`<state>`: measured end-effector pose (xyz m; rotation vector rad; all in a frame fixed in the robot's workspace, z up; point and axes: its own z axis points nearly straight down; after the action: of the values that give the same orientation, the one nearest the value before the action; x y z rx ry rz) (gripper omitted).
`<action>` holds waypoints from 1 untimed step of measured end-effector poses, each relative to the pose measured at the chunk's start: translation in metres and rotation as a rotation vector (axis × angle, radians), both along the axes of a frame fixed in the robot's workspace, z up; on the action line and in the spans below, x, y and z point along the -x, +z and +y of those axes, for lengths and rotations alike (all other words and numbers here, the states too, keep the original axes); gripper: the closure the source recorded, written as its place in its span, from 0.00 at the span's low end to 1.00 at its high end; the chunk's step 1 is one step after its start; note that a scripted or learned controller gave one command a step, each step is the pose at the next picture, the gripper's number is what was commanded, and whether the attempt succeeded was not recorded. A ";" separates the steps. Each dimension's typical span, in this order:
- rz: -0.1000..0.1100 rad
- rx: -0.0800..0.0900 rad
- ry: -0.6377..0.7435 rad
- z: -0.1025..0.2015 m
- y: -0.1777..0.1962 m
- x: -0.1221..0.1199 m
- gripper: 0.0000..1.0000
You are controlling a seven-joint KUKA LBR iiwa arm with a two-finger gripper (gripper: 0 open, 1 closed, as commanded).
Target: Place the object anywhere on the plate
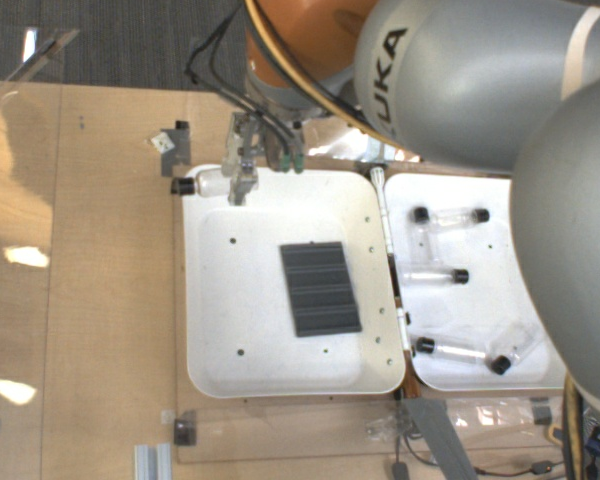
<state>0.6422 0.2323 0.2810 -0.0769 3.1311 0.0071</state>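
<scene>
The gripper (242, 173) is seen at the upper left corner of the left bin (212, 358), closed on a clear tube with a black cap (198, 183) that lies across the bin's rim. The dark ribbed plate (320, 288) lies near the bin's centre, well apart from the tube, with bare white floor around it. The right bin (500, 268) is partly hidden by the arm (480, 68); several capped tubes (448, 215) are seen in it.

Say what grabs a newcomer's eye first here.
The huge grey KUKA arm filling the upper right, its gripper hanging over the left bin's top edge. Next, the dark ribbed plate in that bin's middle, then the black-capped clear tubes scattered in the right bin.
</scene>
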 end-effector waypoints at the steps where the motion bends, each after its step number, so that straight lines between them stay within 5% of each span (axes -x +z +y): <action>1: 0.003 -0.001 -0.428 0.001 0.117 -0.026 1.00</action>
<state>0.6685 0.2337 0.3984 0.5903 3.0782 0.0060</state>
